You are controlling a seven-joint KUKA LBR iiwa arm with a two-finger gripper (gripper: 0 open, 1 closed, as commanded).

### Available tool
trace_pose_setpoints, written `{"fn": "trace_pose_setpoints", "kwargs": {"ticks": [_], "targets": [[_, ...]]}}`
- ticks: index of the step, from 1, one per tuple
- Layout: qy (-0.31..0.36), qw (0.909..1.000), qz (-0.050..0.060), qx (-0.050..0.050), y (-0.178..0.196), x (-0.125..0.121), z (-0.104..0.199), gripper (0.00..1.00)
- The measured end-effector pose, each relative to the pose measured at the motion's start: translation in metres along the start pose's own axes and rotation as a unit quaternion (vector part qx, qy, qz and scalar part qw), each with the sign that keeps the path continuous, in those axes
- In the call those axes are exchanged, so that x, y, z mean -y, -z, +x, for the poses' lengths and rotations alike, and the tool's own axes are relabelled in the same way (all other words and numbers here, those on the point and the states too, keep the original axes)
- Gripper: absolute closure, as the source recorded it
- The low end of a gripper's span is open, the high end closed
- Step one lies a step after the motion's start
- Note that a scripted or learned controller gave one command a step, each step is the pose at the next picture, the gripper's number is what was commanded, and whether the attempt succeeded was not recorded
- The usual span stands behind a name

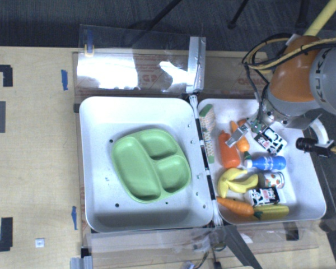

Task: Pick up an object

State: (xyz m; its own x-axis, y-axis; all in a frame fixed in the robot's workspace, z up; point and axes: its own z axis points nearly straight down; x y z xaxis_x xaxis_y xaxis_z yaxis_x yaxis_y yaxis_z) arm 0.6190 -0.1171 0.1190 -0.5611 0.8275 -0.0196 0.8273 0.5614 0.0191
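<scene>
While its grasp state is unclear, the gripper [239, 134] hovers touching the orange bottle [230, 153].

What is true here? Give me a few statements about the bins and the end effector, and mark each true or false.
1. The green divided tray lies in the left bin. True.
2. The banana sits in the left bin. False: it is in the right bin, among the other items.
3. The end effector is over the right bin. True.
4. The carrot lies at the far edge of its bin. False: it lies near the bin's front edge.
5. The blue bottle lies beside the banana. True.
</scene>
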Motion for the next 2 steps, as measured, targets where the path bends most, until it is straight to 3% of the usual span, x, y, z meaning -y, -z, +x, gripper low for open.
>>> {"fn": "trace_pose_setpoints", "kwargs": {"ticks": [1, 2], "targets": [[-0.047, 0.9988, 0.008, -0.008, 0.032, 0.011, 0.022, 0.0], [-0.008, 0.9999, 0.008, -0.007, -0.032, 0.017, -0.006, 0.0]]}}
